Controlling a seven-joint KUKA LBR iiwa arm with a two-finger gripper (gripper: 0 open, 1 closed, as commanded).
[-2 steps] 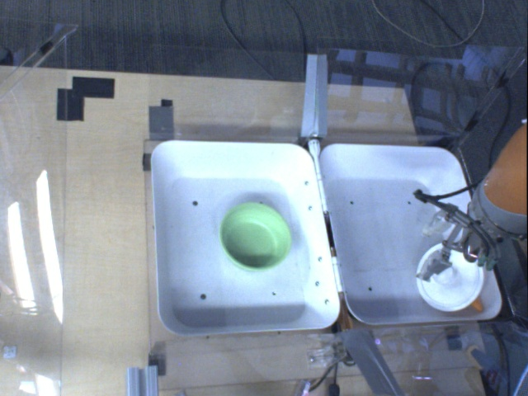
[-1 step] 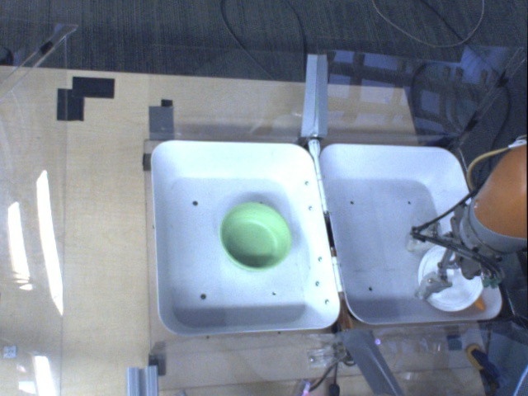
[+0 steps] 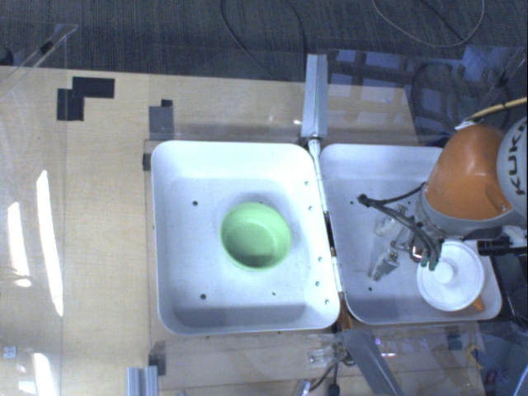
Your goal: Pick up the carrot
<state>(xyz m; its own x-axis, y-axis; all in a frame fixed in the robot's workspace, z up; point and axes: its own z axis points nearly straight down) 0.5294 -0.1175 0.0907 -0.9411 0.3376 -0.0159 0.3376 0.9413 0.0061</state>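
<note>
Gripper over right bin, carrot not yet reached.
An orange carrot tip (image 3: 477, 305) pokes out at the near right corner of the right white bin (image 3: 363, 304), tucked under a white round dish (image 3: 450, 275). The gripper (image 3: 385, 246) hovers just left of the dish, fingers apart and empty. My call: shift right and nearer, come down beside the dish rim, then close. The green bowl (image 3: 256, 235) in the left bin is irrelevant.

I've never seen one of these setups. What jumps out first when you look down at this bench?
A pale green bowl sits alone in the middle of the left bin. At the right, the arm's bulky orange band hangs over the right bin, with its gripper reaching down inside. Near that bin's lower right corner lies a round white dish, with a small orange sliver peeking from under its edge, possibly the carrot.
</note>
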